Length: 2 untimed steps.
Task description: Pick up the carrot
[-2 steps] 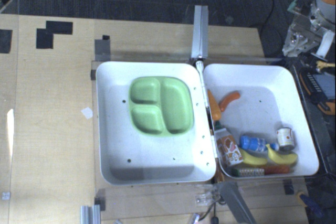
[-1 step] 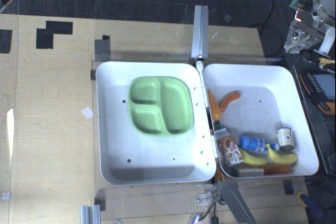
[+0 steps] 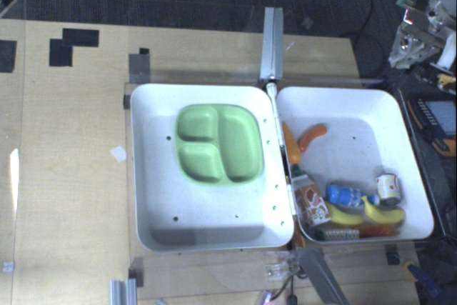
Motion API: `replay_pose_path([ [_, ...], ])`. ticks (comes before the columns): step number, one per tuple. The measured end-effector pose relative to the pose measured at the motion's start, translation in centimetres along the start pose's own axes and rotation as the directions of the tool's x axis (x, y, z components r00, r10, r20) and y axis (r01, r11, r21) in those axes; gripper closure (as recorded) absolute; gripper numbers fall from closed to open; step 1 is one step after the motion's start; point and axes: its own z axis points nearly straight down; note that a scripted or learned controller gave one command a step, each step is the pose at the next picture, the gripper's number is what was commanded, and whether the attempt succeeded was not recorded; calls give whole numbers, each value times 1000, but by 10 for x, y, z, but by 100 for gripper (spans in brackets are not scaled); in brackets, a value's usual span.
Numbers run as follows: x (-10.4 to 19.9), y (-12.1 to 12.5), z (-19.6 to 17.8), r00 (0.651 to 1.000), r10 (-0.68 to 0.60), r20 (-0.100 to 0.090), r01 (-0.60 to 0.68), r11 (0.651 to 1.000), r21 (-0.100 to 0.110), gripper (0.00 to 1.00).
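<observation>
The carrot, a long orange piece, lies along the left wall of the right bin, pointing towards the far side. A shorter, curved orange-red piece lies just to its right. My gripper hangs at the far right of the camera view, beyond the right bin's back right corner and well away from the carrot. Nothing shows beneath it.
The left bin holds a green divided plate. In the right bin's near corner lie a snack packet, a blue bottle, a banana, a small can and a red item. A metal post stands behind the bins.
</observation>
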Motion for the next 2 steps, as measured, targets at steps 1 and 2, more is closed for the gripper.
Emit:
replay_pose_path([
  [1,1,1,-12,1000,-6,0,6,1000,-6,100],
  [2,3,3,-24,1000,-12,-1,12,1000,-12,100],
])
